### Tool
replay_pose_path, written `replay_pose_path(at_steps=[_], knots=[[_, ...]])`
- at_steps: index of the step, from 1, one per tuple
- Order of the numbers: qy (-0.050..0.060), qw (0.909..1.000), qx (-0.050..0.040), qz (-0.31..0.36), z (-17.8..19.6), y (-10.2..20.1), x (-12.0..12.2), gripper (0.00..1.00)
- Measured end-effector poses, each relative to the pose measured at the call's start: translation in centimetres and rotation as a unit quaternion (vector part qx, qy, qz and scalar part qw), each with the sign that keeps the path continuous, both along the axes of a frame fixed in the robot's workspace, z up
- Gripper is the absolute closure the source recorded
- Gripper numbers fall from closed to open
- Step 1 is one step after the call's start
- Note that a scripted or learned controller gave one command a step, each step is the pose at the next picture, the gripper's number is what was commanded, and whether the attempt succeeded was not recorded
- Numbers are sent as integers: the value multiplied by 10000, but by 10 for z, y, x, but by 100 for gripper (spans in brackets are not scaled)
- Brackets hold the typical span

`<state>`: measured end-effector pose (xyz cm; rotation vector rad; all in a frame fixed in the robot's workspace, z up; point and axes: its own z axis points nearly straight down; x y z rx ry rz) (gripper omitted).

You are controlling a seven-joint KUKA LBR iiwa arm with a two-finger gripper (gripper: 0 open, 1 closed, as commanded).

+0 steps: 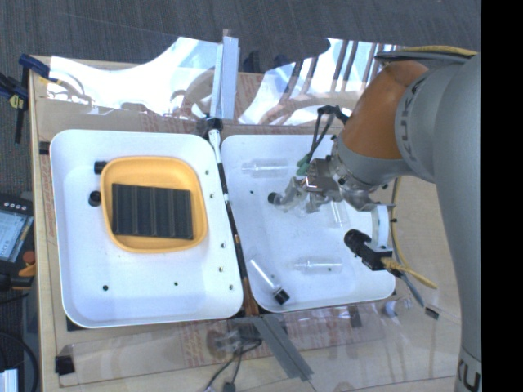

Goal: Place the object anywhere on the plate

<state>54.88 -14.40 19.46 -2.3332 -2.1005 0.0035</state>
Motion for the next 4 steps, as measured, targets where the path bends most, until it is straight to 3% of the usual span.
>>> replay_pose_path(at_steps=[1,2,3,4], knots=[[0,9986,4,537,8,36,61,100],[-5,9937,-21,1125,8,93,71,100],[-4,9935,0,1142,7,96,71,0],[-9,9722,5,2341,-3,166,83,0]])
